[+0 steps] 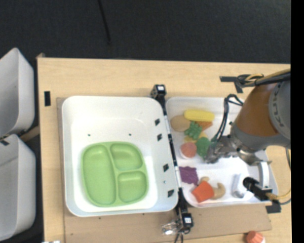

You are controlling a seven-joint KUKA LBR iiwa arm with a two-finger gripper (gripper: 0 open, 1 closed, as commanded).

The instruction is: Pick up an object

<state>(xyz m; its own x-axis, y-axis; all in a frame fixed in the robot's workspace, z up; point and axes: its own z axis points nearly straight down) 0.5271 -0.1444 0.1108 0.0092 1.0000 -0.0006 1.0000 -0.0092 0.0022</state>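
small toys (197,135), clustered in right bin (253,200)

Even, fairly bright overhead light falls on the pale wooden tabletop (106,77), while the floor above it stays near black. The two white bins (111,115) are close to washed out, their walls losing detail. Shadows are soft and short. The picture is low in resolution and slightly blurred, so the small toys (195,133) look smeared.

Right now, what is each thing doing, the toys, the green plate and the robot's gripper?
green plate: flat in the left bin, nothing on it
yellow toy: lying in the right bin
purple toy: lying loose
orange block: lying loose
gripper: down among the toys
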